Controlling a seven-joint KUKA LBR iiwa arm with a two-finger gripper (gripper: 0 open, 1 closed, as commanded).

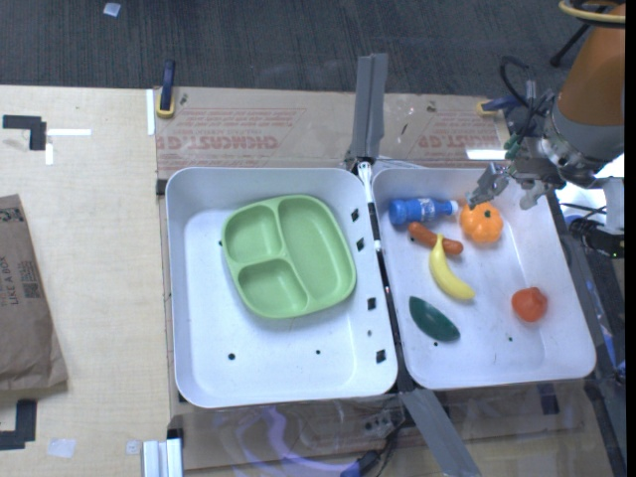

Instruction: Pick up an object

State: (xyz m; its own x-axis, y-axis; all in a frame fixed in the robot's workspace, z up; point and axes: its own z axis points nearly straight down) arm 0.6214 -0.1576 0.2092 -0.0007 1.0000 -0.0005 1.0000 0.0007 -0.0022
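The right bin holds several small objects. An orange round fruit lies near its far edge. Left of it is a blue bottle on its side. A small red-orange sausage shape, a yellow banana, a dark green piece and a red-orange piece lie nearer the front. My gripper hangs over the bin's far right corner, just above and right of the orange fruit. Its fingers are spread, with nothing between them.
A green divided plate lies in the left bin. A grey divider bar stands behind the seam between the bins. Cables and the arm's orange band are at the far right. A brown paper bag lies on the bench at left.
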